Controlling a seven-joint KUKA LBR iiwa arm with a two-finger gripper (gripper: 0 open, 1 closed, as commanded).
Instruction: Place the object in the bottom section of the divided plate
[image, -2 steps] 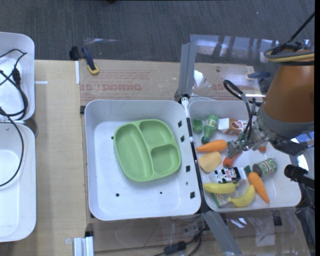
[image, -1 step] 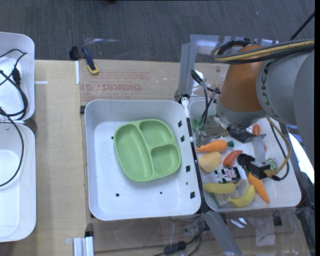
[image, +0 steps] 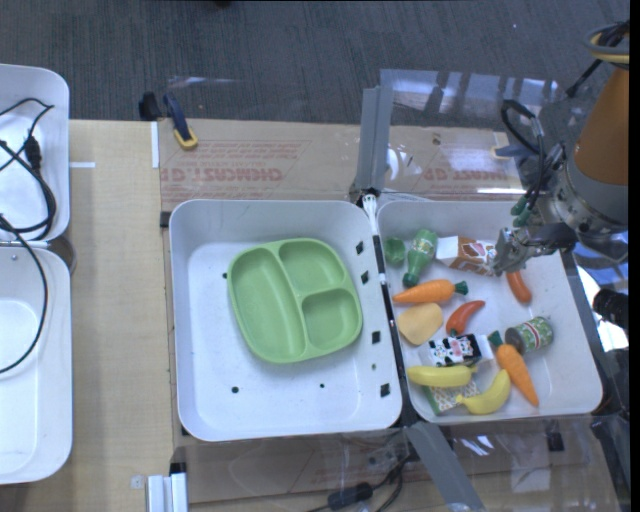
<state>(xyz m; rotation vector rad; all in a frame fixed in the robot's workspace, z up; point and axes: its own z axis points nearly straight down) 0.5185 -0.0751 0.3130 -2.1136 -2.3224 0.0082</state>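
Green divided plate (image: 295, 298) in left bin (image: 190, 330), nothing on it; toy food all in right bin (image: 585, 385).

Gripper (image: 508, 256) low over right bin's upper right, beside a brown packet (image: 470, 255) w/ small orange piece (image: 518, 287) just below; fingers' state can't tell. Nearby: green bottle (image: 420, 252), carrot (image: 430, 292), red chili (image: 465, 315), bananas (image: 465, 385), cow carton (image: 455, 350).
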